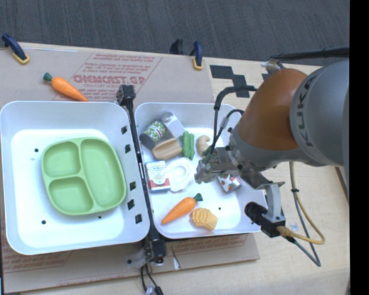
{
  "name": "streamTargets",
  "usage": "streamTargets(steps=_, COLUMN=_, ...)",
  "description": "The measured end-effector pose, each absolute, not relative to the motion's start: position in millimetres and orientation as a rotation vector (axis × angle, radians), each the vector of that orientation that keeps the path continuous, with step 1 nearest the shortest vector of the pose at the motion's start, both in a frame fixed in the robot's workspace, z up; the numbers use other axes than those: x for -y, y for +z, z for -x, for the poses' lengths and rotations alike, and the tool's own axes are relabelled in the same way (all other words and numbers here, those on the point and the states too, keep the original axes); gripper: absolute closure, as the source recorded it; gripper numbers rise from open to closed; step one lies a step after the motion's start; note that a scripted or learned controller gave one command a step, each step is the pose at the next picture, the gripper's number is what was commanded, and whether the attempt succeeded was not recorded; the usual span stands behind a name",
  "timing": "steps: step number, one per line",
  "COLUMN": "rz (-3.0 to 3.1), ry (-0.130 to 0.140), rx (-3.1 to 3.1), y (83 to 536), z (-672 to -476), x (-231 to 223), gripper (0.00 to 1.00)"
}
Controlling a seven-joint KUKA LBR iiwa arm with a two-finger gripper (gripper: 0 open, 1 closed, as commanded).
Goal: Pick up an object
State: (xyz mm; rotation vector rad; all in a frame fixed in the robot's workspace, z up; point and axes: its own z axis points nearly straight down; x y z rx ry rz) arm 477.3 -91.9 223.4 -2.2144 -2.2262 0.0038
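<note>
My gripper (210,168) hangs low over the middle of the right bin (234,221), under the arm's orange band. It sits just right of a white round lid (181,172) and just above-left of a small red and white item (229,183), which the wrist partly hides. Around it lie a carrot (179,209), a yellow ridged piece (204,219), a red and white packet (157,176), a bread roll (166,148), a green can (154,131), green beans (189,145) and a tan mushroom-like piece (203,144).
The left bin (12,183) holds a green divided plate (83,175). A second carrot (64,86) lies on the cardboard behind the left bin. Blue clamps (197,54) grip the board's back edge. A yellow cable (304,226) trails from the arm at the lower right.
</note>
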Motion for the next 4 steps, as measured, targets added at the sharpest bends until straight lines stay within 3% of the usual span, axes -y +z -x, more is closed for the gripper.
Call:
streamTargets(steps=1, rz=2.215, ry=0.001, rx=2.227, y=255.1, z=-583.7, x=109.7, gripper=1.0)
streamTargets(steps=2, rz=2.215, ry=0.001, rx=2.227, y=254.8, z=-583.5, x=109.7, gripper=0.0)
streamTargets(steps=3, rz=2.214, ry=0.0, rx=2.226, y=287.6, z=-505.1, x=55.8, gripper=0.0)
streamTargets(steps=4, rz=2.21, ry=0.005, rx=2.229, y=191.1, z=-476.1, x=-36.5, gripper=0.0)
